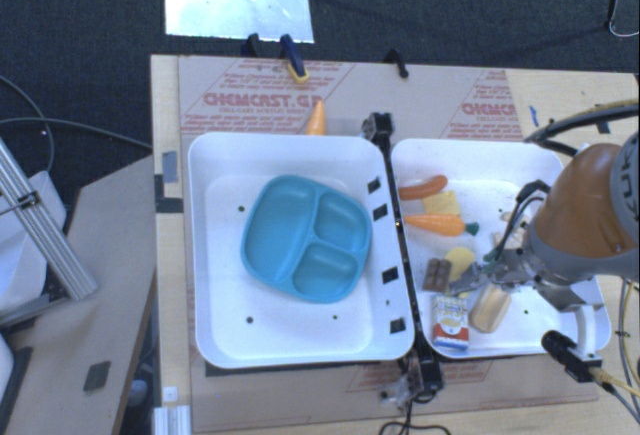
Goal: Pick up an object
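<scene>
gripper [470, 278] low in the right bin [520, 158], chocolate bar [436, 274] just at its 9 o'clock, bread roll [490, 309] at 5, can't tell its grip

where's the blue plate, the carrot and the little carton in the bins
blue divided plate [306, 237], camera view, on the ridge between its compartments, left bin
carrot [434, 222], camera view, on the middle of its orange body, right bin
small carton [451, 319], camera view, on its printed top face, near the right bin's front edge

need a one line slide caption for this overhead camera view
KUKA arm's tool low over toy food in the right bin, near a brown block; blue divided plate in the left bin.
</scene>
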